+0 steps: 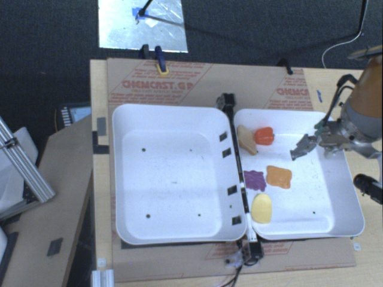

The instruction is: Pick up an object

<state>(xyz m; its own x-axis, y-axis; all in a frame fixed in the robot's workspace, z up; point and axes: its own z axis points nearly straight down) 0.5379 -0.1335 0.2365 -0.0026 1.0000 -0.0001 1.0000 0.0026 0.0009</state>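
Inside right bin [341,220], five toys, claw [299,150] above

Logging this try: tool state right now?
Tool: above the right shallow white bin, near the red pepper-shaped toy; open or closed cannot be told.

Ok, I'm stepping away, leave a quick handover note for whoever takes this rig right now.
End effector: above the right shallow white bin, in its upper right part, nothing seen between its fingers; open or shut is not clear.
Objects, all in the right bin near the divider: red pepper-shaped toy touching a tan bread-shaped piece; orange lumpy piece; purple grape-like cluster; pale yellow rounded piece.
Done: nothing picked up yet.
Left: choose one object, grasp it, lift it.
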